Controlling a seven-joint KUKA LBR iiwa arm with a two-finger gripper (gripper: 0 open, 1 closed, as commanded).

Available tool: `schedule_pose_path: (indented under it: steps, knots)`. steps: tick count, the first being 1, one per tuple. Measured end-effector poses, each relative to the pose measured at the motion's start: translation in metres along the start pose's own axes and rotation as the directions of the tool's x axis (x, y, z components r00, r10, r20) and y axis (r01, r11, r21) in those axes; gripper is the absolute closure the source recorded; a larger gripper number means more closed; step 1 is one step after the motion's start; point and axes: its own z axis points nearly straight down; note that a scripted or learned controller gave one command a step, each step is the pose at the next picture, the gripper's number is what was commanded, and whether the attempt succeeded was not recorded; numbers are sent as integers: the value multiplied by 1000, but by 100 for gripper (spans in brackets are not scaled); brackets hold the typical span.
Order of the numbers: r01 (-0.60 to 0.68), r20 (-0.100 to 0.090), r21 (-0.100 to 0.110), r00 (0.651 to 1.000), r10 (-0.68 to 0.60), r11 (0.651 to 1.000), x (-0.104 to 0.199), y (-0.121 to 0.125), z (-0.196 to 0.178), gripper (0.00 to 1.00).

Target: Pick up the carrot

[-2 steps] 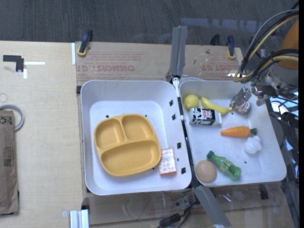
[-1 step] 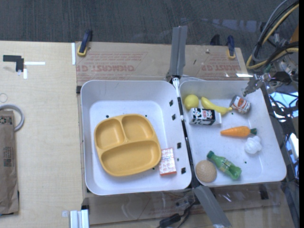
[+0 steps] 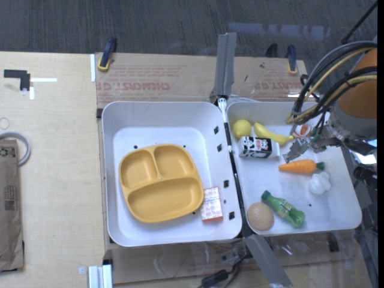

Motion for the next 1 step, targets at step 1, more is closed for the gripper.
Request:
schedule_pose_path:
  steps: [1]
  knots:
    - [192, 2, -2, 981, -192, 981, -34, -13, 62, 0]
